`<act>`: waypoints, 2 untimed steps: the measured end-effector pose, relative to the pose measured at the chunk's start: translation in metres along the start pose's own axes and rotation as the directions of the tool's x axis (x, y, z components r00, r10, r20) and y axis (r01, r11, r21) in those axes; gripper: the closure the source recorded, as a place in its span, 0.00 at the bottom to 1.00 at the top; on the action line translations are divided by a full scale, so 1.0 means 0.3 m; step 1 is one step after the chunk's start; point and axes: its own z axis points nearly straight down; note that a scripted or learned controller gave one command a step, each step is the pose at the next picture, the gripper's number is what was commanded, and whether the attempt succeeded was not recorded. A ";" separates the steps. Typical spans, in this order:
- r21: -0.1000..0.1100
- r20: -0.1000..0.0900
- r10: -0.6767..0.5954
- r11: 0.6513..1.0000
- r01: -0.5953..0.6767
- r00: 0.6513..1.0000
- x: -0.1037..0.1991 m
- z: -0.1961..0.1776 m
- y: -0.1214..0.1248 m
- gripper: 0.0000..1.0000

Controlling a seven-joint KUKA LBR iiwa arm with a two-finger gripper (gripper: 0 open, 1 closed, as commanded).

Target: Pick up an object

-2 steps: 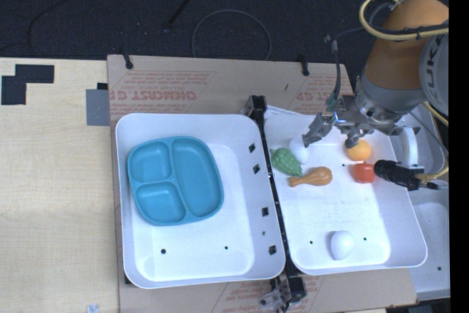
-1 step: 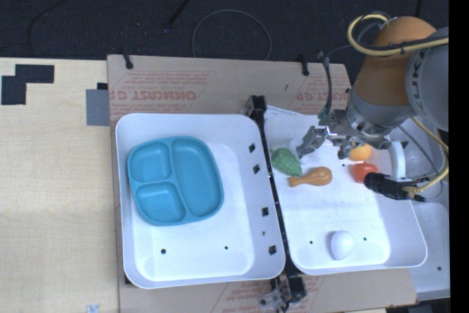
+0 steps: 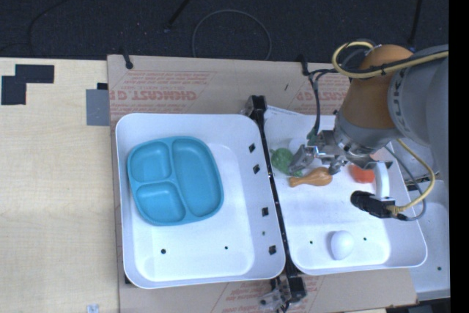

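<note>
Reaching in from the right, the grey arm is hanging over the right bin [image 3: 410, 253], and its gripper [image 3: 314, 157] is sitting low near the middle of that bin's far half. How far the pincer is standing apart one cannot tell, and nothing is showing clearly between it.

Just below the gripper, an orange-tan toy shaped like a chicken drumstick [image 3: 311, 177] is lying on the white floor, very close to the metal tip or touching it. A soft-looking green object [image 3: 281, 158] is lying just to its left, near the black divider [image 3: 267, 187] between the bins, so little room is remaining on that side. A red-orange object [image 3: 362, 173] is lying to the right, partly under the arm. A smooth white egg-like object [image 3: 341, 244] is resting near the front wall, well apart from the others, with open floor around it.

The left bin [image 3: 183, 260] is holding a glossy blue divided plate [image 3: 174, 179] with three compartments and rounded corners; bare floor is lying along the bin's front and right edges.
</note>
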 end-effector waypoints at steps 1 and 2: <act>-0.015 0.005 0.004 1.000 -0.004 1.000 -0.009 0.061 0.009 0.00; -0.004 0.001 0.009 1.000 -0.009 1.000 -0.008 0.046 -0.001 1.00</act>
